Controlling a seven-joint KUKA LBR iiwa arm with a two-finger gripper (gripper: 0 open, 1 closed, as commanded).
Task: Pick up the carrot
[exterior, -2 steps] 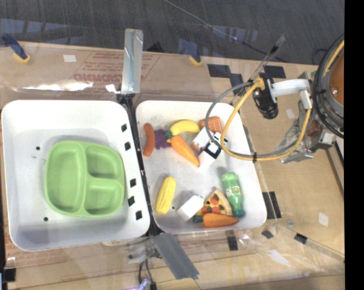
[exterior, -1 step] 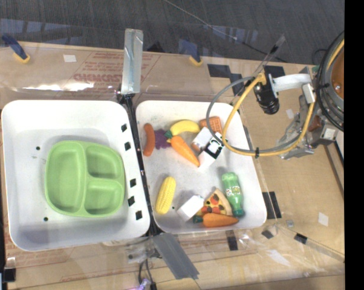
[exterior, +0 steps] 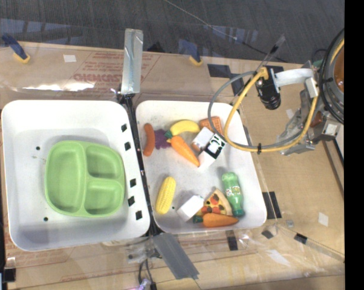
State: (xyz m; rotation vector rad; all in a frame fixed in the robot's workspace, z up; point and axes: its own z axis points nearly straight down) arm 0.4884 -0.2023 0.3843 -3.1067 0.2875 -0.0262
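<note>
Pincer (exterior: 300,127) at the end of the grey arm hangs over the cardboard (exterior: 291,180) to the right of both bins, well apart from the toys; whether it stands apart or together cannot be told from this slanted overhead view.

At far left, the left bin (exterior: 19,222) holds 1 green plate (exterior: 84,177) with 3 compartments, lying flat near the bin's middle.

The right bin (exterior: 254,213) carries the rest. Along its left wall lies a red-orange sausage (exterior: 149,139), with a small purple piece (exterior: 162,139) just beside it. The carrot (exterior: 185,151) lies in the upper half of this bin, tilted, its green end touching the purple piece and its orange tip pointing down to the right. A banana (exterior: 185,127) sits just above it. A black-and-white block (exterior: 209,144) rests against the carrot's right side, and an orange piece (exterior: 211,124) lies near the upper wall.

Lower down, an ear of corn (exterior: 165,194) lies apart from the others on the left. A white block (exterior: 190,208) touches a pizza slice (exterior: 217,202), a green bottle (exterior: 232,193) lies just right of the slice, and a 2nd orange, carrot-like piece (exterior: 219,220) lies along the near wall beneath them.

A yellow cable (exterior: 242,101) and a grey cable (exterior: 213,104) loop from the arm over the right bin's upper right corner.
</note>
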